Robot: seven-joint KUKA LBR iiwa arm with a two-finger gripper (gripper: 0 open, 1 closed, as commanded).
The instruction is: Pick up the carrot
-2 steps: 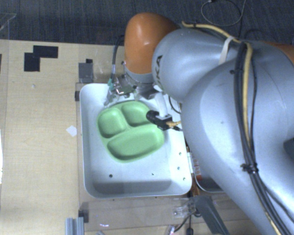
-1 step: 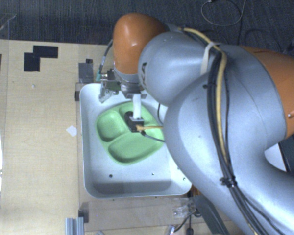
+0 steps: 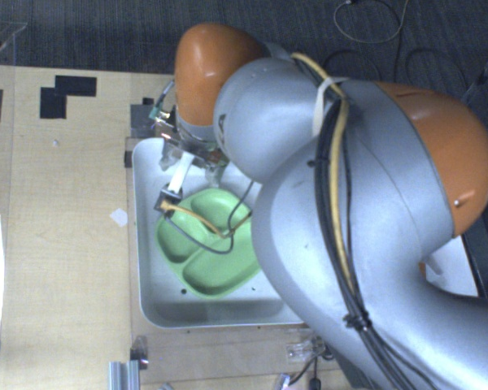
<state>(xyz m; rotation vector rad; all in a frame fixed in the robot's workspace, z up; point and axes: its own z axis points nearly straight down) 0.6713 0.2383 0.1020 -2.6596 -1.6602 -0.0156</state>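
The claw (image 3: 181, 154) hangs over the green plate (image 3: 215, 270) in the white bin (image 3: 150, 303), I cannot tell if it grips or lets go, the big arm (image 3: 350, 242) may hide the carrot, and a carrot is likely light, hard and rolly, so pinch its thick middle.

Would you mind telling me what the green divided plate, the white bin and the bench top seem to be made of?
The green divided plate looks like moulded plastic: smooth, softly glossy, rounded ridges. The white bin could be plastic or painted metal; smooth, matte walls. The bench top looks like pale wood or laminate, faintly grained.
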